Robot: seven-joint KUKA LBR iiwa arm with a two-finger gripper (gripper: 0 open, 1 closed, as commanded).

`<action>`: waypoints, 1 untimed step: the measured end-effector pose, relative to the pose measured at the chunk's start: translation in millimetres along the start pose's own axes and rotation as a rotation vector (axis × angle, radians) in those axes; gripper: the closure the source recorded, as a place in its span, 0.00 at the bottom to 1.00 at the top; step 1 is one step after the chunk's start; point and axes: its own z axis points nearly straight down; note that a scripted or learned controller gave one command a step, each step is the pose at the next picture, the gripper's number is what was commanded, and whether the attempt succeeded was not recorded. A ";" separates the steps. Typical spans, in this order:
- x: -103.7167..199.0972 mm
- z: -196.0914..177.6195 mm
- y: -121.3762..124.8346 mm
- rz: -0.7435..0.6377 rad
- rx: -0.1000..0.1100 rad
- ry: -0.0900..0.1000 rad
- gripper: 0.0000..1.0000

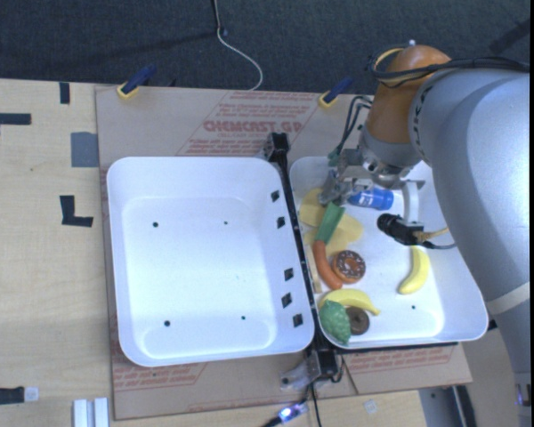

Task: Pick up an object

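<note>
The gripper (335, 185) hangs over the back left part of the right bin (454, 323), just above the upper end of the green pepper (330, 223). Measured from the pepper, the fingers sit at its far tip; its long axis runs away from them toward the carrot (324, 265) and donut (348, 264). Whether the fingers are spread or closed I cannot tell. The arm (481, 149) bends in from the right, wrist pointed down.

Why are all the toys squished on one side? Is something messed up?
Nothing looks broken or spilled. The toys just crowd the right bin: a banana, donut, carrot and others piled near its left wall. The claw hangs over that pile.
</note>
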 end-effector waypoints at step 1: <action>31.3 -96.5 -47.0 -0.001 -0.010 0.003 1.00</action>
